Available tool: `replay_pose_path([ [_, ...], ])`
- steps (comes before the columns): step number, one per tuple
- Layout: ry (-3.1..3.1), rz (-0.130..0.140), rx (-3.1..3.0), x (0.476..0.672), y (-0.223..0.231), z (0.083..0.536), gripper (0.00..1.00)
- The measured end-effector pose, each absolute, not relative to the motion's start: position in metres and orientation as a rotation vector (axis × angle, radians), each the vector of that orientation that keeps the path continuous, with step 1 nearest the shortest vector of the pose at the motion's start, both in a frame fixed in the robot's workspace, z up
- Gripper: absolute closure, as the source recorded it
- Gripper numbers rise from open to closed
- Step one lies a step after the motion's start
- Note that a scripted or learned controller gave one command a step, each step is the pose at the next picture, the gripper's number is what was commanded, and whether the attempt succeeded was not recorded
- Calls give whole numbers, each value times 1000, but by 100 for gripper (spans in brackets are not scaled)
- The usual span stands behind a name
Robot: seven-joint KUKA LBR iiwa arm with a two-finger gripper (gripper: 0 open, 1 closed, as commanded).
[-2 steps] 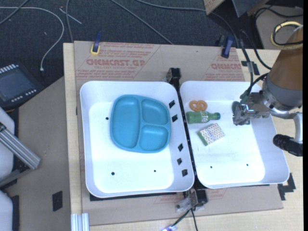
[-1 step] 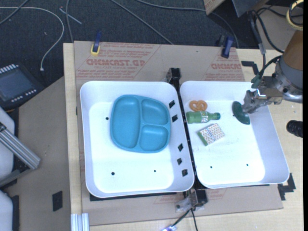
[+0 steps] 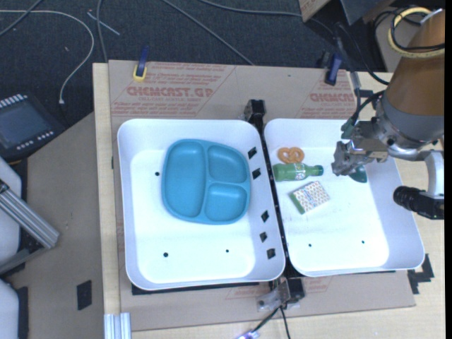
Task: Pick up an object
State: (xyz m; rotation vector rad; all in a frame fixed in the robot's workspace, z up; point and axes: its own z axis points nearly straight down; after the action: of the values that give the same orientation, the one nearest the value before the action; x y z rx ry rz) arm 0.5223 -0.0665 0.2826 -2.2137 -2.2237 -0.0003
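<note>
Two shallow white bins sit side by side on the bench, the left bin [image 3: 141,246] and the right bin [image 3: 353,253], touching along a middle seam. In the left bin a blue divided plate [image 3: 206,181] lies flat, toward the far half. In the right bin three small things cluster near the left wall: a pretzel [image 3: 289,155] farthest back, a green bottle [image 3: 296,171] lying on its side just near of it, and a green-and-white patterned packet [image 3: 310,196] nearer still, slightly to the right. The arm [image 3: 417,83] reaches in from the right, and its gripper [image 3: 351,162] hangs over the far right part of the right bin, just right of the bottle's cap end and apart from it. A teal shape [image 3: 360,174] shows at the gripper's tip, possibly a small object, but the view is too poor to say, and how the gripper stands cannot be told.
</note>
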Motion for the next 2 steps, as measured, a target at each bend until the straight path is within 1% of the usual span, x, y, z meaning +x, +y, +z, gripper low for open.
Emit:
replay_pose_path([
  [1, -2223, 2, -2212, 519, -13, 255, 100],
  [2, -2224, 1, -2212, 518, 42, 251, 100],
])
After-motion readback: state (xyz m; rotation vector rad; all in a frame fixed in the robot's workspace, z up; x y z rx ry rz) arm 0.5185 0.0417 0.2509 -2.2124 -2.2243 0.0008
